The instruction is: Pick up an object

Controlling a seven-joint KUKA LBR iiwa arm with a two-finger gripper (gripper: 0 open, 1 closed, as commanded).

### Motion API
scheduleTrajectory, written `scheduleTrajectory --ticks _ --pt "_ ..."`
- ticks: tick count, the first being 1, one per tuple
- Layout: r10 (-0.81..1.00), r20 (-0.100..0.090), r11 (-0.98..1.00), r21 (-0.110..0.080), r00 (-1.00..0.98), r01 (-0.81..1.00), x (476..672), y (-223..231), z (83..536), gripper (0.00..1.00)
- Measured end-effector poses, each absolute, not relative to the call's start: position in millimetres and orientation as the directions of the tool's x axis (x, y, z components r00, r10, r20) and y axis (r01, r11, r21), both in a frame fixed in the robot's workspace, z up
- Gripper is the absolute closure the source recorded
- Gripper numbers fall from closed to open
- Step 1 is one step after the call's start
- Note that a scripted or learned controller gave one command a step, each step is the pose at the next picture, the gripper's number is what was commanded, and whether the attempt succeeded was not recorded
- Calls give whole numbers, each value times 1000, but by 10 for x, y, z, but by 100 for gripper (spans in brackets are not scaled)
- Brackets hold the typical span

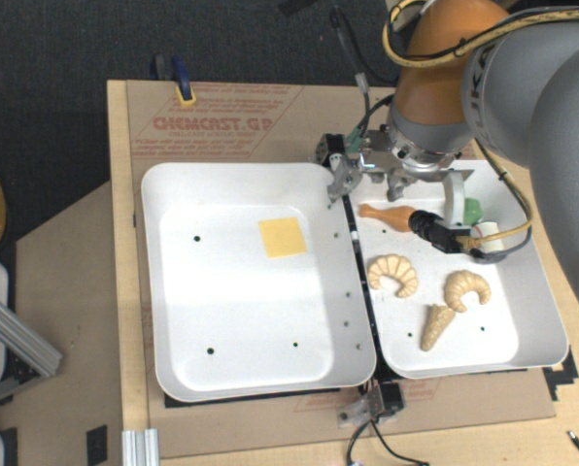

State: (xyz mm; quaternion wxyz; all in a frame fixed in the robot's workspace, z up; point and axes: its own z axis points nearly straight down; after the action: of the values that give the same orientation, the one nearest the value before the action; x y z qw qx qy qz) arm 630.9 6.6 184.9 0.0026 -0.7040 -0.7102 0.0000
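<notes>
My gripper [349, 174] hangs low over the far left corner of the right bin [550, 311], close to the wall between the two bins. Just to its right lies an orange, carrot-like piece [387, 216]. Nearer the front are two tan croissants [394, 274] [466, 287] and a pale cone [435, 326]. A green thing [472, 210] peeks out behind the wrist bracket, mostly hidden. A flat yellow square [282, 237] lies alone in the left bin [161, 289]. I see nothing held by the gripper.
Both bins rest on a brown cardboard sheet [221, 115] that bears a blue and yellow clamp [183, 81] at its far edge. The grey arm with its orange band [445, 56] covers the far right of the right bin.
</notes>
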Motion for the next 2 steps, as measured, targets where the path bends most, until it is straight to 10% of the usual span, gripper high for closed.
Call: scheduleTrajectory --ticks 1,2 --pt "1000 3 4 -8 -4 1000 5608 523 1845 0" --pt "1000 8 12 19 -13 1000 5683 1472 3364 0"
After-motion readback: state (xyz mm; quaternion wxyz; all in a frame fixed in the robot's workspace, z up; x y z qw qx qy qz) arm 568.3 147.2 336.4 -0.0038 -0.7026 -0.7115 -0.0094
